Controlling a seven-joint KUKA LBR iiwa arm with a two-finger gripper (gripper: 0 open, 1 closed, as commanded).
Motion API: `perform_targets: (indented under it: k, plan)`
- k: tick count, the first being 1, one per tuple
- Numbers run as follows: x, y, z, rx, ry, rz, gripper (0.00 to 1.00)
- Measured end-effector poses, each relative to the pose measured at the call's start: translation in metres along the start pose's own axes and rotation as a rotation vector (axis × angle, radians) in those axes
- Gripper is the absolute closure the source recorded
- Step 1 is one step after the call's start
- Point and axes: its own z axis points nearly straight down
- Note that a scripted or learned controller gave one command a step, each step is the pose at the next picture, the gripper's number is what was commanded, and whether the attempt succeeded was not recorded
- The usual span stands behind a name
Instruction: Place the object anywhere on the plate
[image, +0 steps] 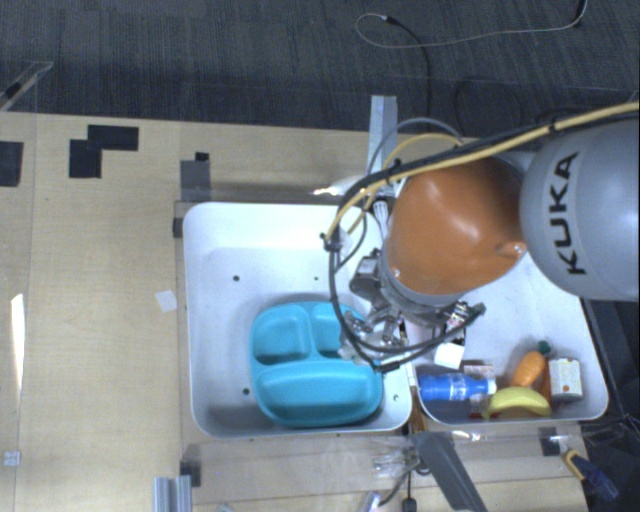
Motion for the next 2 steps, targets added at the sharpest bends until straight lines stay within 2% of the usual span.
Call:
perform_targets:
  k: [1,2]
  plan:
    - [0.0,0.0001,0.0,0.0,0.0,0.0,0.0]
    - [0.0,0.0001,0.0,0.0,0.0,0.0,0.0]
